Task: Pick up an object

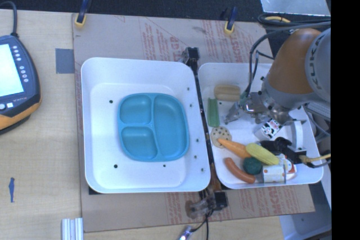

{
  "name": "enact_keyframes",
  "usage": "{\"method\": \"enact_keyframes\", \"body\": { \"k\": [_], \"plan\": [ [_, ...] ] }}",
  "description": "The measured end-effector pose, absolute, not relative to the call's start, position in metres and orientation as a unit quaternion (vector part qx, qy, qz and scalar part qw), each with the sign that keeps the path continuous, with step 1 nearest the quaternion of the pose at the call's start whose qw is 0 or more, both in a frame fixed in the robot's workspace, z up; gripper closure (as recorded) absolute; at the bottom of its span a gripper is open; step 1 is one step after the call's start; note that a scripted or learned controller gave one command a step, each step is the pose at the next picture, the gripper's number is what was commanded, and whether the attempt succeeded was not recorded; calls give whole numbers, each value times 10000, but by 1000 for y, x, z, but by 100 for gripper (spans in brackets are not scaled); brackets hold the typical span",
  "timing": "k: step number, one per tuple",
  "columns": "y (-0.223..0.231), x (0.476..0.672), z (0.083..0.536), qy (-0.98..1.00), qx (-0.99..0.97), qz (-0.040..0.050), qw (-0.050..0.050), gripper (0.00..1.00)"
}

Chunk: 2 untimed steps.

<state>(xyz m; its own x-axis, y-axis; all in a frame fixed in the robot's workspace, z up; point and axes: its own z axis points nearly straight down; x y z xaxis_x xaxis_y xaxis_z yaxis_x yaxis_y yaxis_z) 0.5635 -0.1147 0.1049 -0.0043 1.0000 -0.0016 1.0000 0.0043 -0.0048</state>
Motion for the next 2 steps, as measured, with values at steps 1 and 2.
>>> {"method": "enact_keyframes", "body": {
  "k": [1, 2],
  "plan": [
    [-114, 654, 92, -7080, -7062, 9, 13, 0],
    [-93, 656, 92, -7090, -7052, 16, 18, 0]
  ]
}}
